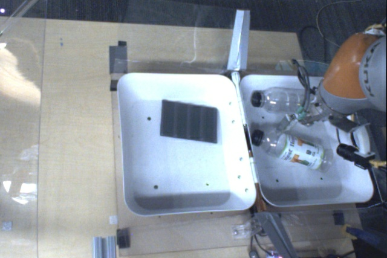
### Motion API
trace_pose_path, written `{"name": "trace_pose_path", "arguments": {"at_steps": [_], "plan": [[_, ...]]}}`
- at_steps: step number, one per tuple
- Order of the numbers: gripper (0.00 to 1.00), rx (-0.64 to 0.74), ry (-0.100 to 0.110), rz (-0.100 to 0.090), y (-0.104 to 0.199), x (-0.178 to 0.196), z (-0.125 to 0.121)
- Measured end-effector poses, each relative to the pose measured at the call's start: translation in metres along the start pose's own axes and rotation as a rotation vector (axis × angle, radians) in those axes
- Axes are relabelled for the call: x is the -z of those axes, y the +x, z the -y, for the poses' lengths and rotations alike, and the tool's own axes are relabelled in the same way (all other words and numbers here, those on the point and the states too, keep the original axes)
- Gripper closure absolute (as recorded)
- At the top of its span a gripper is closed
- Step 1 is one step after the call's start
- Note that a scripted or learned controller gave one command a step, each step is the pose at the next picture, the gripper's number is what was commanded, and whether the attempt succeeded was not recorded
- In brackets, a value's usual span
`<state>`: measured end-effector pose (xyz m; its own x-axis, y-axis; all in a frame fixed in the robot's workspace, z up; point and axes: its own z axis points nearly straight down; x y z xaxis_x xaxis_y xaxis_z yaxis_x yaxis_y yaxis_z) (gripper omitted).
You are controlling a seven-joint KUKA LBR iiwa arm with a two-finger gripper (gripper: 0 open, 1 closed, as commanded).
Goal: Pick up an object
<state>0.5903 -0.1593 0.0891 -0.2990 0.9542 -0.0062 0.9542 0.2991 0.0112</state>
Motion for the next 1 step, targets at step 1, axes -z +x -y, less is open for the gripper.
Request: {"name": "trace_pose_path", "arguments": {"at_steps": [1], "plan": [[0.00,0.121,-0.003,-0.001,0.0594,0.0021,0.0465]]}}
